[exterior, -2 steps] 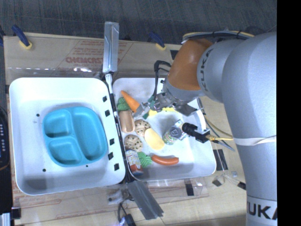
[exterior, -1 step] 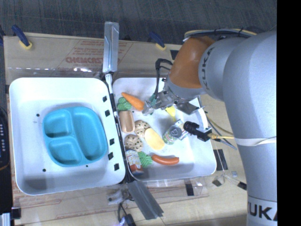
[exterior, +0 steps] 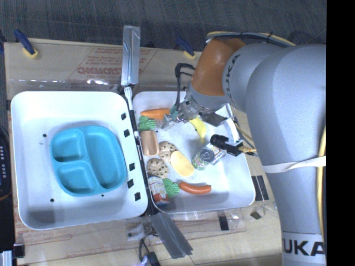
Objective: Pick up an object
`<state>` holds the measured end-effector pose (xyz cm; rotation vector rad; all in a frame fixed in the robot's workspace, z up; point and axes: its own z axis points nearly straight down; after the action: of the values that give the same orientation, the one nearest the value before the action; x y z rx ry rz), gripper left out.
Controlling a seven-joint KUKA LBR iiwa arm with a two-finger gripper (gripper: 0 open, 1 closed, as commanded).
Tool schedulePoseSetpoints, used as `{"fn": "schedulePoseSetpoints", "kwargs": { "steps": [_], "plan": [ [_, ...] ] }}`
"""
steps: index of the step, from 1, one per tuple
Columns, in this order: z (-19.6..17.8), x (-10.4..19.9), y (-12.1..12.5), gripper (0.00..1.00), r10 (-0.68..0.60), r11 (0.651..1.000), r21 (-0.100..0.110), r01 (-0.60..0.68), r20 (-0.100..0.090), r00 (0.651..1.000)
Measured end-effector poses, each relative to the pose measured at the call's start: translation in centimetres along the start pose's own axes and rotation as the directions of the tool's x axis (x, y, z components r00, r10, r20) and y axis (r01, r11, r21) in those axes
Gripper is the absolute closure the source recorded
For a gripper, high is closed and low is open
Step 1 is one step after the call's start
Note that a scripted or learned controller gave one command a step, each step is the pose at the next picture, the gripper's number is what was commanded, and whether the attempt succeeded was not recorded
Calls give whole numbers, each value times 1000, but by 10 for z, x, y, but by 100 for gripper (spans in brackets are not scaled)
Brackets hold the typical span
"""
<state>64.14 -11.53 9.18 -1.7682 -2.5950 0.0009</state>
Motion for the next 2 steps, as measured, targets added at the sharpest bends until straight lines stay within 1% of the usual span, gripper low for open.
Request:
{"fn": "schedulePoseSetpoints", "kwargs": {
  "steps": [1,2],
  "plan": [
    [-20,-90,-18,100,56,998,-3,-56,4,998],
    [-45,-83,-16,100,21,1000,-3,-21,3,1000]
  ]
}}
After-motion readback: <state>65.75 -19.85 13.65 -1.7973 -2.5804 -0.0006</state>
